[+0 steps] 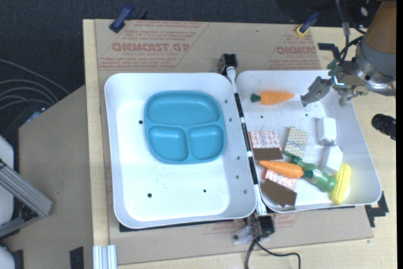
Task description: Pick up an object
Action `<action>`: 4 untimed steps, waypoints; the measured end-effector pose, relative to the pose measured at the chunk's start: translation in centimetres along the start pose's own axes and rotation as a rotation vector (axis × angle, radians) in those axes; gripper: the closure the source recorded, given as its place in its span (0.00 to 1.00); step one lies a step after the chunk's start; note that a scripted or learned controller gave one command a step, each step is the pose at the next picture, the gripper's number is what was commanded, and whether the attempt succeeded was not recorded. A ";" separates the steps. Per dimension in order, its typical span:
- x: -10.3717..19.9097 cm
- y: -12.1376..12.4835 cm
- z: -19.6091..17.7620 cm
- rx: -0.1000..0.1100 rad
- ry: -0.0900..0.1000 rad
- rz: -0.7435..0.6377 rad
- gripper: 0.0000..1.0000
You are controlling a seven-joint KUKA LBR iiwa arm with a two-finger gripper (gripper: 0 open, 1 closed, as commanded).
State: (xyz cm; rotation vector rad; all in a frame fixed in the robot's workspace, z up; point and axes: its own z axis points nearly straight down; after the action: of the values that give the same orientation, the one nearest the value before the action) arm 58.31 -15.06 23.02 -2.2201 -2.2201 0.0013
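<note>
So the bench has the two white bins side by side. The left bin (126, 186) has just a blue divided plate (185, 126) in it, three compartments, sitting toward the back half.

The right bin (368, 164) is where all the clutter is. Near the back there's a toy carrot (273, 97) lying sideways on its own. Toward the front, a second carrot (283, 168) lies at a slant, touching a green bottle-ish thing (318, 177), and a yellow corn cob (342, 183) sits just beside that at the front right. There are also a few small patterned packets (264, 138), a couple of brown flat blocks (279, 192), and two white blocks (327, 130) in the middle-right.

The gripper (329, 89) hangs over the back right of that bin, near the back carrot but apart from it. Its fingers (313, 94) look spread open with nothing between them, so it isn't holding anything. Nothing is lifted out of the bin.
</note>
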 end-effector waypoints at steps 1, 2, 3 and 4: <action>-1.4 1.4 12.3 -0.003 0.000 -0.001 0.00; 1.3 7.6 15.1 0.036 0.006 -0.005 0.00; 1.3 7.7 14.0 0.032 0.003 -0.005 1.00; 1.3 7.7 14.0 0.032 0.003 -0.006 0.00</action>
State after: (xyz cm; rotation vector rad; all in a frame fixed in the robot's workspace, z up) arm 66.00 -13.72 9.00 -2.1961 -2.2088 0.0330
